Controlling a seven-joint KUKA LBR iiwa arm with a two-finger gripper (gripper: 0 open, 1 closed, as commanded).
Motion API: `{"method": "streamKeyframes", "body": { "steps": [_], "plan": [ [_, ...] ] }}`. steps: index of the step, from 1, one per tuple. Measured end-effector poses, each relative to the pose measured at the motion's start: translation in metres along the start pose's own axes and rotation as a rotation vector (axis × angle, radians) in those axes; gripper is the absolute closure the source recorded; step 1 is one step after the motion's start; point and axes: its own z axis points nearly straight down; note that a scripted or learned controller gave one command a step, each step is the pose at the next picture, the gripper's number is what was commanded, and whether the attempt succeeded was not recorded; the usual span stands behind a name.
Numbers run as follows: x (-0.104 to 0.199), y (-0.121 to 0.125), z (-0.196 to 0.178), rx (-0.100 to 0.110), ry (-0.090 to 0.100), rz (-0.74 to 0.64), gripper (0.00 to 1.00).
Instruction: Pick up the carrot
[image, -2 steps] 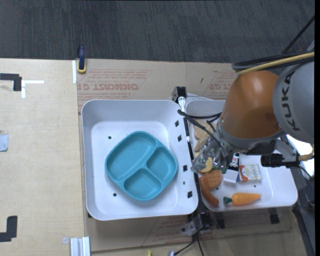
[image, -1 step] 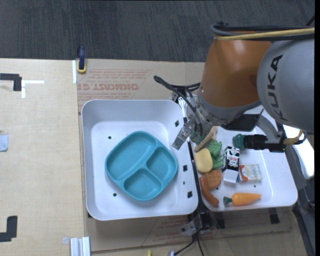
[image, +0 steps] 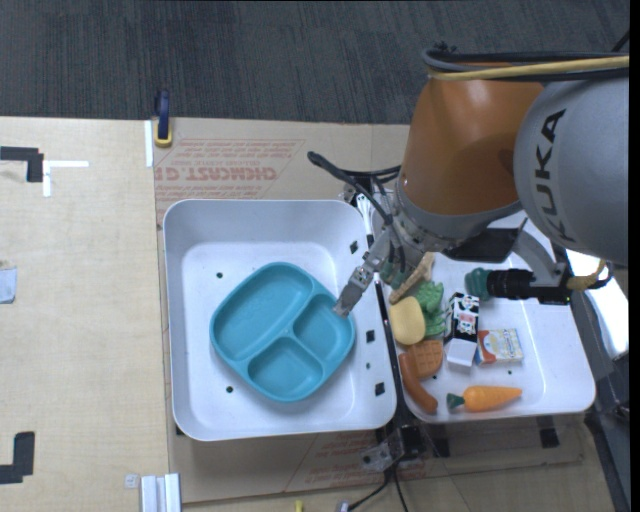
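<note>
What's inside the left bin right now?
The left bin holds a blue divided plate. The gripper hangs over the plate's right edge, covering a bit of it.

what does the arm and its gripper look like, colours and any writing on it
The arm is bulky and rounded, with a light grey shell bearing dark "KUKA" lettering, partly cut off, and a wide glossy orange band above the wrist. Below the band a cluster of black cables and brackets leads to the slim, metallic grey gripper. A tan cable runs across the top of the arm.
</note>
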Motion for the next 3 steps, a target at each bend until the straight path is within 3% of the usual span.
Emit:
{"method": "streamKeyframes", "body": {
  "steps": [1, 2, 3],
  "plan": [
    [0.058, 0.053, 0.135, 0.007, 0.005, 0.155, 0.00],
    [-0.011, 0.065, -0.013, 0.002, 0.000, 0.133, 0.00],
    [-0.084, 0.087, 0.030, 0.001, -0.001, 0.023, 0.00]
  ]
}}
